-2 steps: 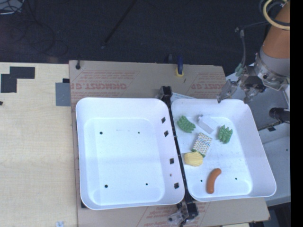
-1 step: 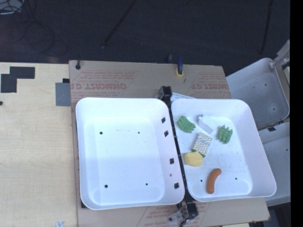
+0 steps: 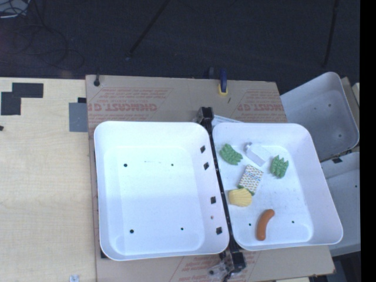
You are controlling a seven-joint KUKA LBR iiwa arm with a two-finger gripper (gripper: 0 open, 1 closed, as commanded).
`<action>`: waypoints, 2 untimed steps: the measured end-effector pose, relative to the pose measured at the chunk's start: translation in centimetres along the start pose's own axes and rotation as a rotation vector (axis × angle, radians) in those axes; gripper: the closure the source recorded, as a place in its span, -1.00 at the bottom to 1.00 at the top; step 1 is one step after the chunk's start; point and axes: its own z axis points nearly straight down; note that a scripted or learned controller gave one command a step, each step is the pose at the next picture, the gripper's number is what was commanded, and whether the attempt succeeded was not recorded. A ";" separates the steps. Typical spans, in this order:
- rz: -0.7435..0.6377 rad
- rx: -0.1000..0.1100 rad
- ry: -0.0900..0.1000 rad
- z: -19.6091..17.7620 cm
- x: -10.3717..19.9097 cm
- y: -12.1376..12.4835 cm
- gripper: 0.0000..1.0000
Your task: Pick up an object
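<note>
1. Pale wooden desk carries a cardboard sheet with two white bins.
2. Left bin has only dark dots on its floor.
3. Right bin holds two green leafy pieces, a checkered block, a yellow piece, an orange sausage.
4. Tool's state: cannot tell.

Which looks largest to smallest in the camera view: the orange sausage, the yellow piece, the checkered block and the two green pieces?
1. Checkered block and orange sausage: too alike to rank.
2. Yellow piece.
3. Left green piece and right green piece: alike, barely smaller than the yellow.
</note>
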 end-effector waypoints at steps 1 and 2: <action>-0.007 0.004 0.001 -0.8 0.3 0.4 1.00; -0.016 0.004 0.003 0.4 10.6 3.9 1.00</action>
